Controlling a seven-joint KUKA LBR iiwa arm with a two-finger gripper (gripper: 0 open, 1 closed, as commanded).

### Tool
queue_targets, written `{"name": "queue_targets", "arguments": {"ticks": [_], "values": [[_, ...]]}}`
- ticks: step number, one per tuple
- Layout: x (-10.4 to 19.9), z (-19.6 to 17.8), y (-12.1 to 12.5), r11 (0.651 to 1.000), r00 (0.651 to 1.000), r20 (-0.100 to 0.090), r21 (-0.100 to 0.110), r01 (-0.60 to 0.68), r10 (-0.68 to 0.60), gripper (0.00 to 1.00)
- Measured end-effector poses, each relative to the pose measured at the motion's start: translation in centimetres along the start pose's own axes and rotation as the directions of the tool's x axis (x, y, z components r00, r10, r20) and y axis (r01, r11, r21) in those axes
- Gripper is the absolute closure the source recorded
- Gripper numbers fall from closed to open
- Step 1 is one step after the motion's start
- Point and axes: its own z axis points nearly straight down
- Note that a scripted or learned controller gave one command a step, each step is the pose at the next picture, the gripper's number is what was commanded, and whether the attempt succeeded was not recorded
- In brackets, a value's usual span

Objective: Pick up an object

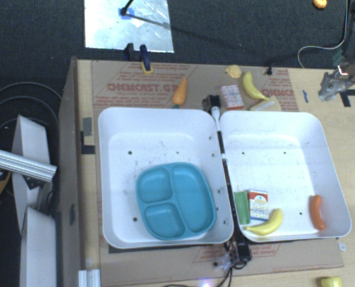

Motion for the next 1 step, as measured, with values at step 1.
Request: {"name": "queue_targets", "arguments": {"ticks": [1], "values": [[-0.02, 0.6, 0.1, 1.0, 1.0, 0.0, 0.004, 0.0, 0.0, 1.0]]}}
